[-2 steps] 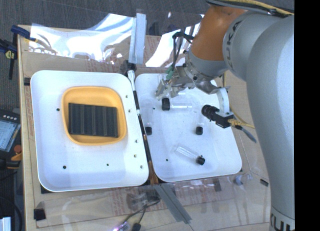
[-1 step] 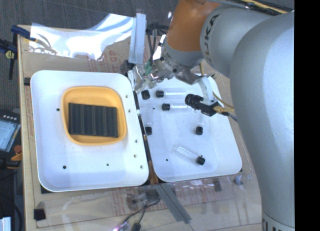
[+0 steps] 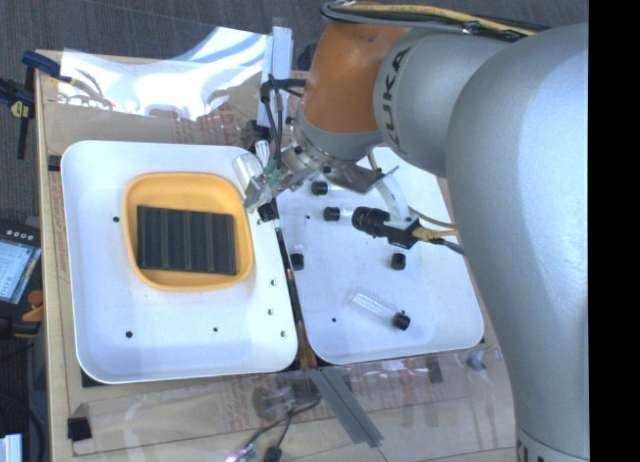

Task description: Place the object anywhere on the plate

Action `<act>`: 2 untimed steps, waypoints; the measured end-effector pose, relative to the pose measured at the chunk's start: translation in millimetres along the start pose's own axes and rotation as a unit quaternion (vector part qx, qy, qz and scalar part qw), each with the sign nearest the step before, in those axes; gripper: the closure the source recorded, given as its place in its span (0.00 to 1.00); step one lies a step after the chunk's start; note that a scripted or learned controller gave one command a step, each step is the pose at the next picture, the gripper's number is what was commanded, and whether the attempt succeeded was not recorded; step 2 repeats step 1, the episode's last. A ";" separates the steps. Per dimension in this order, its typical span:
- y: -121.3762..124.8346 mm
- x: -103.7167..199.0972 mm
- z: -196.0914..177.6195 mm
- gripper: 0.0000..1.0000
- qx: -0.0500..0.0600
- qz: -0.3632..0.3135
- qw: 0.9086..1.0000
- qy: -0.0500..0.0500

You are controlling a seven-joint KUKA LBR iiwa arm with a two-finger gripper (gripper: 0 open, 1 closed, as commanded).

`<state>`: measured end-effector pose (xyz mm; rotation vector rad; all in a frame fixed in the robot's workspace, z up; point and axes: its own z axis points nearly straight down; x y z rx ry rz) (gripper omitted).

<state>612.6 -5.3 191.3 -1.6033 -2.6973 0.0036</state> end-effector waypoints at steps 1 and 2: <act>-0.1 -0.3 -0.2 0.00 0.000 0.000 1.000 0.000; -0.1 -0.3 -0.2 0.00 0.000 0.000 1.000 0.000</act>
